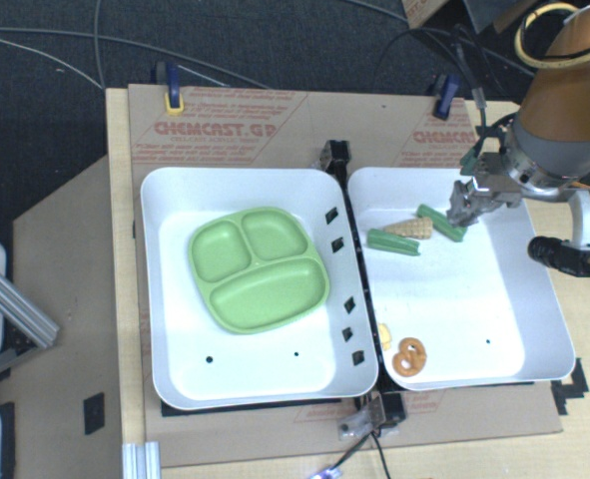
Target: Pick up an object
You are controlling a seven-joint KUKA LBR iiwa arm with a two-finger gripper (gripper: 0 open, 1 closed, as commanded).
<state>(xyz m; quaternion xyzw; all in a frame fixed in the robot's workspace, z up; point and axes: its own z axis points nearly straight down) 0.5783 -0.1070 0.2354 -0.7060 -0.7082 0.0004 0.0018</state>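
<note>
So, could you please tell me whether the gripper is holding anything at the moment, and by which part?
It cannot be told. The gripper sits right at the upper end of a green stick in the right bin.

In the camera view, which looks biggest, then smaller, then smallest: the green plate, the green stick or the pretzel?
1. Green divided plate, by far the biggest.
2. Green stick.
3. Pretzel, smallest, though close to the stick, which is longer but thinner.
</note>
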